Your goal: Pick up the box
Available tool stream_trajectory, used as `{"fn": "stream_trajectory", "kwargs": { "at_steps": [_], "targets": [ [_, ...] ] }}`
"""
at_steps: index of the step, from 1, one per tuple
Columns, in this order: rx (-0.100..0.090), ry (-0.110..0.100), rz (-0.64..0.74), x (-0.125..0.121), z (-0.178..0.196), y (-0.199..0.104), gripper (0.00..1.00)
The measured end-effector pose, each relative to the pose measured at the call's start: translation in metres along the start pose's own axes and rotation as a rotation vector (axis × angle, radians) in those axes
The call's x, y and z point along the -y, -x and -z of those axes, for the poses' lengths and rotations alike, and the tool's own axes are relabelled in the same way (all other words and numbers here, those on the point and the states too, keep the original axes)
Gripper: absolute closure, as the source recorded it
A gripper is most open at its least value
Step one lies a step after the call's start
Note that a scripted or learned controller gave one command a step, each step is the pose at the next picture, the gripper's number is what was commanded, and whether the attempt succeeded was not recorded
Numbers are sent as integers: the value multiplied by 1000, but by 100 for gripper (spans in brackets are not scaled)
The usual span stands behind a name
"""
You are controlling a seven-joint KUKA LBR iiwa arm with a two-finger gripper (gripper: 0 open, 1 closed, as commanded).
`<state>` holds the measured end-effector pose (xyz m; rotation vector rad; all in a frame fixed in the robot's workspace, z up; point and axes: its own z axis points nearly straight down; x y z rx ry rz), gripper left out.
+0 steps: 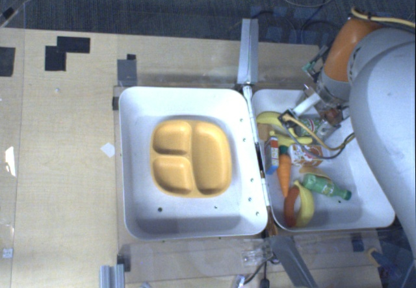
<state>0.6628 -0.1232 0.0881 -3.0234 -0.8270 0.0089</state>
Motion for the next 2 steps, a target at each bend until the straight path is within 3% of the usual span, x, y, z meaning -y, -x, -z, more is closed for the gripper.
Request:
{"fn": "stream_trajectory", "kwargs": {
  "at_steps": [1,2],
  "targets": [
    [-5,4,-134,3,0,0,0],
    [-9,11,47,38,-1,-14,0]
  ]
}}
